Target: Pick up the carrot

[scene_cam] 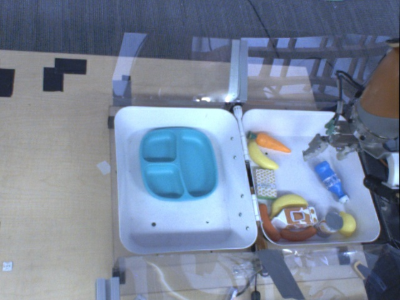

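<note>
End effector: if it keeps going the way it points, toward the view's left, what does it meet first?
Probably the orange carrot with green top. The end effector hangs over bare white floor of the right bin, aimed left and down. Its height is unclear, so it may touch the bin floor short of the carrot.

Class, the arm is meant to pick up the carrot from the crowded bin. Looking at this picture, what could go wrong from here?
1. The carrot lies against a yellow banana, so the gripper may catch or nudge the banana instead.
2. The carrot sits near the right bin's left wall; a finger could strike that wall on the way down.
3. The gripper is off to the carrot's right, so a slightly misjudged approach could push the carrot rather than straddle it.
</note>
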`<state>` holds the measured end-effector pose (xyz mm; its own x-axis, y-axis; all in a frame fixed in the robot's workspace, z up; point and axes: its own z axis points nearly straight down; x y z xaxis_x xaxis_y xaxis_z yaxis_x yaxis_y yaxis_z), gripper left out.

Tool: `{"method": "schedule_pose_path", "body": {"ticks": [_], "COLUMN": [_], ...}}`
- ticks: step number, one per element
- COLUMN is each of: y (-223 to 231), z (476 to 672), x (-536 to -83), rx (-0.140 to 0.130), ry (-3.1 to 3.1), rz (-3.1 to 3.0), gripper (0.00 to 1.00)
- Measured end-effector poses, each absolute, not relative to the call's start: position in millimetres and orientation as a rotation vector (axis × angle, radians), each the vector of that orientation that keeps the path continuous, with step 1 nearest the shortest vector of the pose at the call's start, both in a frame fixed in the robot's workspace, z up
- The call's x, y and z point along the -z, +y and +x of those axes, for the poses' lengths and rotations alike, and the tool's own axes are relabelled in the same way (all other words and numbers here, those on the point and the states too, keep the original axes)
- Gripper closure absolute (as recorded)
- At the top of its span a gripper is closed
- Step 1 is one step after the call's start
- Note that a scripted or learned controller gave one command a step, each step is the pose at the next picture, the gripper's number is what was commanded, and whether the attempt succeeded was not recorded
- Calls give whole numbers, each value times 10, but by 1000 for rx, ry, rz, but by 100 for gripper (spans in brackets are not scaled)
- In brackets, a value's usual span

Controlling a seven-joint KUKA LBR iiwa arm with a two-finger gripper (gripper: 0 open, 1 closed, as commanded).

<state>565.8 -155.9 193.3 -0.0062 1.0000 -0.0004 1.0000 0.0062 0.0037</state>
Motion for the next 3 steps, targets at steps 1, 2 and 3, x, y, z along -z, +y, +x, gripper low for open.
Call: {"method": "schedule_pose_path", "body": {"ticks": [1, 2, 3], "y": [-1041, -1102, -1115], "z": [6295, 6672, 6658], "x": [-939, -858, -947], "rx": [-5, 11, 22], "ry": [2291, 2481, 2488], "rz": [2143, 1940, 1937], "gripper": [0, 0, 100]}}
